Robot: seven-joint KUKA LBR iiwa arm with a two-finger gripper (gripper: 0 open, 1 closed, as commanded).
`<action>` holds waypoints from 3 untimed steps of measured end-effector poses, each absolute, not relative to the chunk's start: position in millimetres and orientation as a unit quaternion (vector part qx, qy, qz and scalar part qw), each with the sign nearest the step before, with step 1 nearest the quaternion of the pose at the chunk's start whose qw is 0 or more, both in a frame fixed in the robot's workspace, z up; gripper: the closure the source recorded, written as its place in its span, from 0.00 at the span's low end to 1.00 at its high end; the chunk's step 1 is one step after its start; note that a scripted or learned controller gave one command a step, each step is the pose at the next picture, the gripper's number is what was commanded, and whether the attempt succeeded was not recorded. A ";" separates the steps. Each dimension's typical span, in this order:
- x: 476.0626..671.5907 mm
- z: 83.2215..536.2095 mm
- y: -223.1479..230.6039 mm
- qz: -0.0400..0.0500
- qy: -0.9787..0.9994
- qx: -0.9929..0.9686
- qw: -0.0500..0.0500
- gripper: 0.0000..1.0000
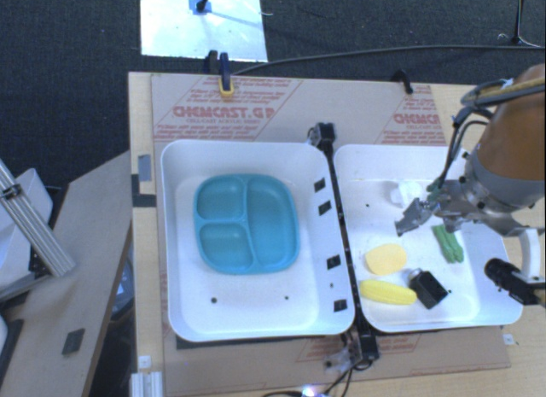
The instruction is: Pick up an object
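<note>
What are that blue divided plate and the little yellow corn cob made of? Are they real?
The blue plate looks like moulded plastic: one even colour, smooth matte surface, rounded compartment ridges. The corn cob seems a plastic toy, judging by its uniform bright yellow and slight sheen, though it is too small to be sure.

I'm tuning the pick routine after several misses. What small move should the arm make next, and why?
Probably a short drop toward the yellow disc. The gripper hangs just above and right of it in the right bin, with nothing visibly between its fingers. The green piece lies farther right, partly under the wrist.
</note>
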State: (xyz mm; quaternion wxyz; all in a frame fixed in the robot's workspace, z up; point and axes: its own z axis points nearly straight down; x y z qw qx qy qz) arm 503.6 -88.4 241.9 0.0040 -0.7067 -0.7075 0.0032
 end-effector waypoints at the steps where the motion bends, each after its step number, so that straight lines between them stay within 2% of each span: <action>1: 505.9 247.5 -88.2 -0.001 -0.708 -0.706 -0.001 0.00; 2: 498.1 195.0 -95.1 0.001 -0.707 -0.707 0.001 0.00; 3: 498.8 153.1 -95.2 0.000 -0.707 -0.707 0.001 0.00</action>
